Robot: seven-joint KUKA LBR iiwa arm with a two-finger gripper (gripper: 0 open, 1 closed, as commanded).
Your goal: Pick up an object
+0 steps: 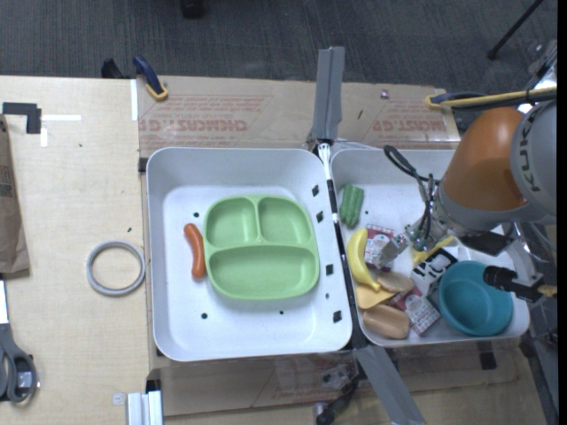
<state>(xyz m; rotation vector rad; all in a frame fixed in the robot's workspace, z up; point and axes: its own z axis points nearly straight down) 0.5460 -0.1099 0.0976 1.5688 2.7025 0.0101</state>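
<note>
- The grey arm [496, 162] with its orange band is reaching in from the right, over the right bin [390, 155].
- The pincer [415, 237] is hanging low in the middle of that bin, just above a small packet [379, 244] with red print; whether it is released or clenched, I cannot tell, and nothing is showing clearly in its grip.
- A yellow banana [358, 259] is lying just left of the pincer, curving along the bin's left side.
- A green cucumber-like piece [352, 204] is lying above the banana, near the divider between the bins.
- A teal bowl [475, 297] is sitting in the right bin's lower right corner, near the pincer but apart from it.
- A tan, bread-like piece [386, 322] is resting at the bin's lower edge, below the banana.
- In the left bin [168, 264], a green divided plate [263, 246] is lying in the middle, with an orange sausage-shaped toy [195, 251] just beside its left edge.
- A grey ring [115, 266] is lying on the wooden surface [66, 193], left of the bins and well apart from them.
</note>
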